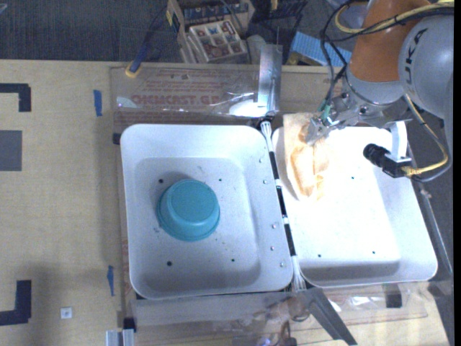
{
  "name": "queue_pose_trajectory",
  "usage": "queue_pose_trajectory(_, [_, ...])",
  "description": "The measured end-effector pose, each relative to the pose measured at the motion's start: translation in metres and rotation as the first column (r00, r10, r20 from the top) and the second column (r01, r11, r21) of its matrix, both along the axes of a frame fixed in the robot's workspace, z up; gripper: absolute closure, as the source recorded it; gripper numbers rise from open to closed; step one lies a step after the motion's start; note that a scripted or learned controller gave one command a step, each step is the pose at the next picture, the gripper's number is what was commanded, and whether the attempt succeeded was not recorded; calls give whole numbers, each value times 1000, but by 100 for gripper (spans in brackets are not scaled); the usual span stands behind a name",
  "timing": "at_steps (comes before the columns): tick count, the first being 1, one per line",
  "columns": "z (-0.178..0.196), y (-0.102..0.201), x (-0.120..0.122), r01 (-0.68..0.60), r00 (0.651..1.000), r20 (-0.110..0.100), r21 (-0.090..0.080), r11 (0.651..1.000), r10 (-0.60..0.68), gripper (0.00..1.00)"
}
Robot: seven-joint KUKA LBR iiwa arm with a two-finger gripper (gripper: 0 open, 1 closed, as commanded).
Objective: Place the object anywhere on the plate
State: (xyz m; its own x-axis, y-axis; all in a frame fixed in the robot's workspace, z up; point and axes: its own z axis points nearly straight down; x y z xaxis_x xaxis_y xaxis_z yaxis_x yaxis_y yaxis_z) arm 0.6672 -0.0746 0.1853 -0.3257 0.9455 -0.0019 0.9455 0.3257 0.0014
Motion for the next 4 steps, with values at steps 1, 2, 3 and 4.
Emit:
queue_pose_trajectory(1, [40, -1, 1, 1, 1000, 3, 0, 1000, -1, 100])
queue_pose_trajectory(2, [46, 46, -33, -387, 922, -2, 2, 922, 387, 100])
queue_pose_trajectory(3, [35, 86, -65, -712, 702, -1, 2, 702, 712, 100])
queue_pose_trajectory(4, [38, 131, -84, -928, 372, 0, 1, 372, 928, 100])
